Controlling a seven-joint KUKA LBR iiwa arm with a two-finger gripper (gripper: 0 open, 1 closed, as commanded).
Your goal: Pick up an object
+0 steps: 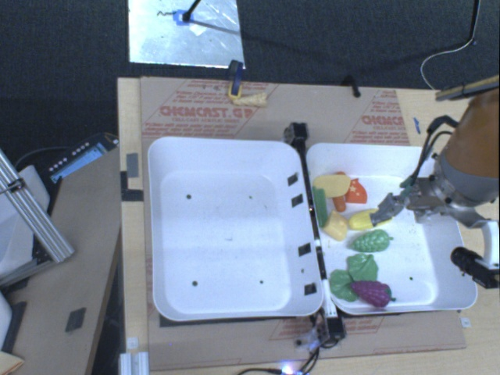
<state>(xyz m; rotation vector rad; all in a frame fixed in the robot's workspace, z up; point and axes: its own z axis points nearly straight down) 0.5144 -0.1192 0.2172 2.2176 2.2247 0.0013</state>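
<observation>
A robotics lab bench is showing here: two white bins are sitting on printed cardboard sheeting, a robot arm is reaching in, cables are trailing over dark carpet, and aluminium framing is standing alongside.

Small plastic toy foods lie clustered in the right white bin, towards its left wall: a yellow wedge, an orange-red piece, a yellow banana-like piece, a pale yellow chunk, green leafy pieces, and purple grapes nearest the front rim
</observation>
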